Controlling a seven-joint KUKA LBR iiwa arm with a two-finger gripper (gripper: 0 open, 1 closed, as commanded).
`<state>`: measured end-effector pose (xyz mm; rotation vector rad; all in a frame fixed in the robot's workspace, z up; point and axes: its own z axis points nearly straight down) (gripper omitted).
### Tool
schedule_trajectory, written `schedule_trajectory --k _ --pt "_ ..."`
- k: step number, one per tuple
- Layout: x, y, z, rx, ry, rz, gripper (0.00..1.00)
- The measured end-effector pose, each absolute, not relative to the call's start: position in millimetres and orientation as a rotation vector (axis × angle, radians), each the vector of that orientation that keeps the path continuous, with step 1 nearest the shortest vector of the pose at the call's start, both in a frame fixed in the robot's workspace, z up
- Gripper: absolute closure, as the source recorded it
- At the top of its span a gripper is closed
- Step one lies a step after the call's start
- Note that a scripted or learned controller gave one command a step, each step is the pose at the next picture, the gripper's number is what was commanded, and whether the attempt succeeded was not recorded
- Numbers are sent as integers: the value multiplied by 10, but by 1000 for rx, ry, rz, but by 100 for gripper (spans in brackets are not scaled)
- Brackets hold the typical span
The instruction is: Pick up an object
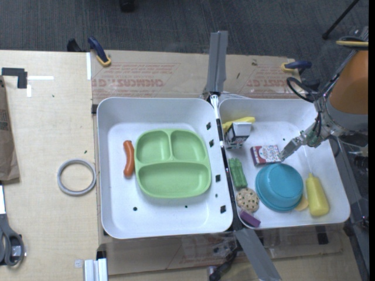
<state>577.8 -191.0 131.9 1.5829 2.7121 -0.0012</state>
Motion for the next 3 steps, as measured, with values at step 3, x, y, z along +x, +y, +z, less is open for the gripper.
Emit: schedule_trajectory --k 3 --pt "6258 -1010 919 1874 2520 -2 0"
